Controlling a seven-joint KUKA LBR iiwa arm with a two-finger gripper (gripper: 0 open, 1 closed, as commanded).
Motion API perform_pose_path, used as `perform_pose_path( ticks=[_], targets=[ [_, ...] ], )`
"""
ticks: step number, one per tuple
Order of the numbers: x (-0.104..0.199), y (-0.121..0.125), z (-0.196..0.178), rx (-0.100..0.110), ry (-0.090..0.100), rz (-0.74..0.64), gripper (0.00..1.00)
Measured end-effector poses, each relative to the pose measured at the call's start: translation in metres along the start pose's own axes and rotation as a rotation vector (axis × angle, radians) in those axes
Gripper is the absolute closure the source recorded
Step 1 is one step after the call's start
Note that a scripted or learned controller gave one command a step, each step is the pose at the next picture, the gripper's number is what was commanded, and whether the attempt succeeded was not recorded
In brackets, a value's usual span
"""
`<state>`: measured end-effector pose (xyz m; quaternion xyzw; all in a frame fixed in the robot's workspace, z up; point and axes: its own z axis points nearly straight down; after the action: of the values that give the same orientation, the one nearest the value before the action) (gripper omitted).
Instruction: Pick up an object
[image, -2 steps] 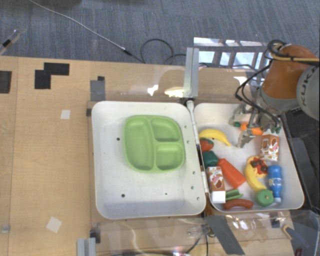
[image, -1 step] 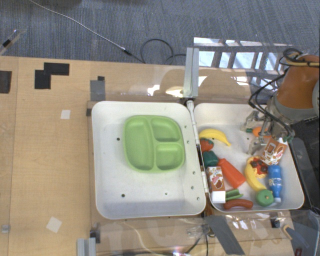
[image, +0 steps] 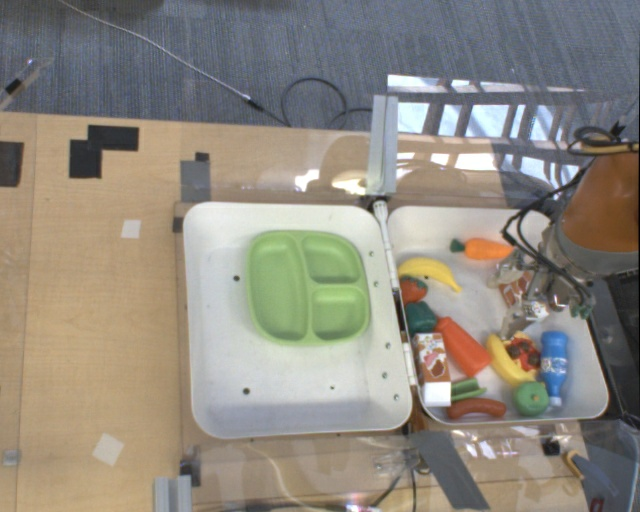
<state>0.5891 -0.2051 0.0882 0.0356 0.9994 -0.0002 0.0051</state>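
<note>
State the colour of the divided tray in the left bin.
Light green: the divided tray shows plainly in the camera view, lying in the left bin.

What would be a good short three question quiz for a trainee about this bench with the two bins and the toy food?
1. True or false: the green divided plate lies in the left bin.
2. Which toy lies nearest the right bin's far edge: A) blue bottle, B) carrot, C) sausage?
3. Fill in: the gripper hovers over the ____ bin.

Key: 1 true. 2 B. 3 right.
</note>
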Motion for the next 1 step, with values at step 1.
perform_pose_path(
  ticks=[1],
  targets=[
    [0.0191,-0.0019,-0.0008,0.001,-0.002,0.210,0.00]
  ],
)
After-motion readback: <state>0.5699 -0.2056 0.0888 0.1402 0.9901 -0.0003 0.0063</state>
